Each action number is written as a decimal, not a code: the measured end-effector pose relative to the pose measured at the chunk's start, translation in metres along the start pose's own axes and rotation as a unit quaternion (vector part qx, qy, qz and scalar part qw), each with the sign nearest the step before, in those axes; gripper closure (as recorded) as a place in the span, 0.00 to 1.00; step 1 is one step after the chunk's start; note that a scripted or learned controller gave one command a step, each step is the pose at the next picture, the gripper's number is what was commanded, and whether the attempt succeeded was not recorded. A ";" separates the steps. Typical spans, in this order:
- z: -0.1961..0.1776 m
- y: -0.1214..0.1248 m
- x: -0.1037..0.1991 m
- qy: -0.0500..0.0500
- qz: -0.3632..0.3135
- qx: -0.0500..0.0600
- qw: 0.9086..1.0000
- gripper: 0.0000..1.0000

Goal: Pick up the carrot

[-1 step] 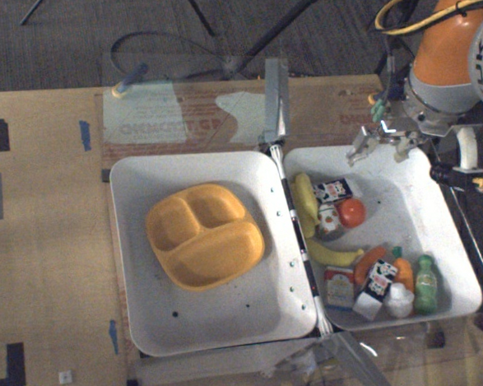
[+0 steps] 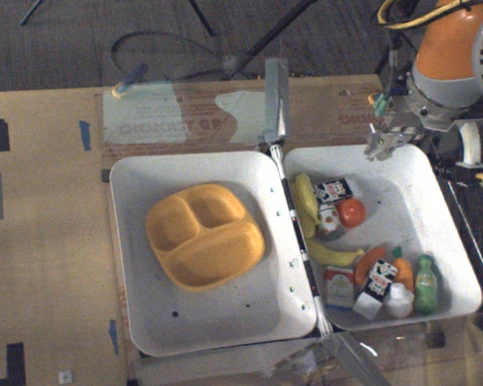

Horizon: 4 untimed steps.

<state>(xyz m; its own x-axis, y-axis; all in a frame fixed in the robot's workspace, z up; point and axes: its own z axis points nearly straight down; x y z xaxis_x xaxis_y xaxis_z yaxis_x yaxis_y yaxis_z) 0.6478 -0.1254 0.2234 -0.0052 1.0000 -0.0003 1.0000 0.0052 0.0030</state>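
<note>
The carrot (image 2: 404,271) lies in the right bin (image 2: 441,215), toward its near edge, an orange piece with a green top, wedged among other things: a milk carton (image 2: 380,286) leans over part of it, a green bottle (image 2: 426,284) stands just beside it toward the bin's right edge, and a banana (image 2: 335,254) runs in from the side next to the left bin (image 2: 151,318). The gripper (image 2: 384,142) hovers over the far rim of the right bin, well apart from the carrot; whether the claw is apart or together cannot be told from here. The carrot looks like a light, stiff plastic toy, smooth and likely slippery, tapering to one end. The best hold seems to be across its thicker exposed middle, though the crowding neighbours leave little room and the carton may get nudged or caught instead.
</note>
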 end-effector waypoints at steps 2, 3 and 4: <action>-0.002 0.021 0.063 0.000 -0.030 -0.001 1.000 1.00; 0.136 0.020 -0.041 -0.001 0.074 -0.001 0.997 1.00; 0.045 0.020 -0.005 0.000 0.045 -0.001 0.999 1.00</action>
<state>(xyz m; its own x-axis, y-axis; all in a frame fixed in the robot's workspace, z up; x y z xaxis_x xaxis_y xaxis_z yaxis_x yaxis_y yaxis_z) 0.6683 -0.1308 0.1784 0.0839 0.9965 -0.0008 0.9965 -0.0839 0.0049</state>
